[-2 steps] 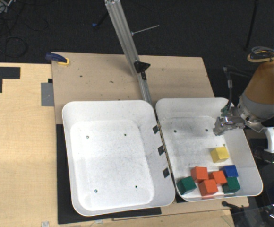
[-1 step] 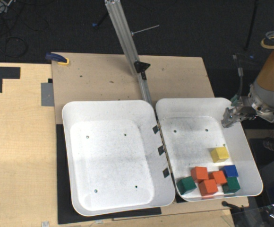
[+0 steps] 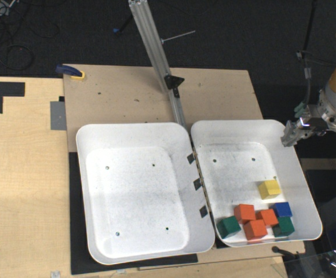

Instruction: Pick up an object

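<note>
Several small blocks lie in the near right corner of the right bin [image 3: 237,135]: a yellow block [image 3: 269,189], a blue block [image 3: 282,209], three orange blocks [image 3: 244,212] and two green blocks [image 3: 229,226]. My gripper [image 3: 292,133] hovers at the bin's far right rim, well away from the blocks and higher than them. Nothing shows between its fingers.
The left bin [image 3: 136,184] stands beside the right one, joined by black clips. A slanted aluminium bar [image 3: 156,51] rises behind the bins. A blue and yellow clamp [image 3: 70,71] lies at the bench's far left corner.
</note>
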Available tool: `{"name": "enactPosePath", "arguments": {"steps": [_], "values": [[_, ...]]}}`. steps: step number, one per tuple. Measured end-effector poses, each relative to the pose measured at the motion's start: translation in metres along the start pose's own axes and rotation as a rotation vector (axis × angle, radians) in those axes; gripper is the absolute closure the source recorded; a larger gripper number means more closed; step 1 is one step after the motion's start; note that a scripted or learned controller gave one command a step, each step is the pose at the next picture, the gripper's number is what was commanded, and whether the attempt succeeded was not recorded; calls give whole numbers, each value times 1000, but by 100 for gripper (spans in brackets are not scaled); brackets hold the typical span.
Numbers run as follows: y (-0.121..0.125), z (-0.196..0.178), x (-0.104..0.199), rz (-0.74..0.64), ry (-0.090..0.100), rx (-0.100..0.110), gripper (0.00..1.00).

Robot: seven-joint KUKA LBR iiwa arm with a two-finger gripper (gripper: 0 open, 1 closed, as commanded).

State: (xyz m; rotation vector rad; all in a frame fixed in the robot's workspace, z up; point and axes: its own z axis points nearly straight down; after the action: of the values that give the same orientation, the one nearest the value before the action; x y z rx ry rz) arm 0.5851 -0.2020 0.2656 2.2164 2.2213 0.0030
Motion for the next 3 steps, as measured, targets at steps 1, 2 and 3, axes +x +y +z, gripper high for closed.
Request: {"name": "enactPosePath", "arguments": {"steps": [1,2,3], "values": [[-15,8,47,-1,4,8,100],[-21,23,98,-1,4,9,100],[-23,16,153,-3,5,7,100]]}}
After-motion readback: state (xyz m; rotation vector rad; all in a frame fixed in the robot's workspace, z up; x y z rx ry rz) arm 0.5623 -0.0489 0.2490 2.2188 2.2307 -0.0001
